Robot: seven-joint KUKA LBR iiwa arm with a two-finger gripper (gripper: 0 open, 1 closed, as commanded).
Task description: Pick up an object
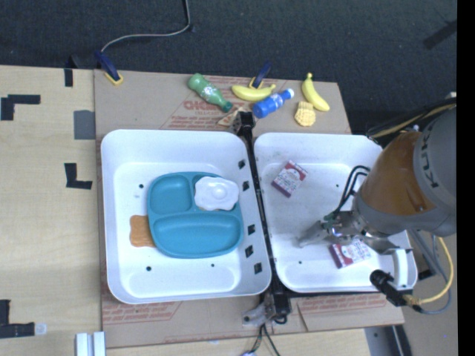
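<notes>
The right bin (319, 277) holds two small red-and-white packets. One packet (289, 178) lies near its far left part. The other packet (349, 253) lies near the front wall, just beside and under my wrist. My gripper (312, 236) is low over the bin floor at the front middle and points left; nothing shows in it. The grey arm with its orange band (401, 180) covers the bin's right side. The left bin (122, 273) holds a blue divided plate (194, 225), a white fried-egg toy (216, 193) on the plate's far rim, and an orange slice (139, 231) at its left.
On the cardboard behind the bins lie a green bottle (209, 93), a banana (252, 92), a blue bottle (272, 103), a second banana (315, 93) and a yellow corn piece (303, 113). A black divider (256, 199) runs between the bins.
</notes>
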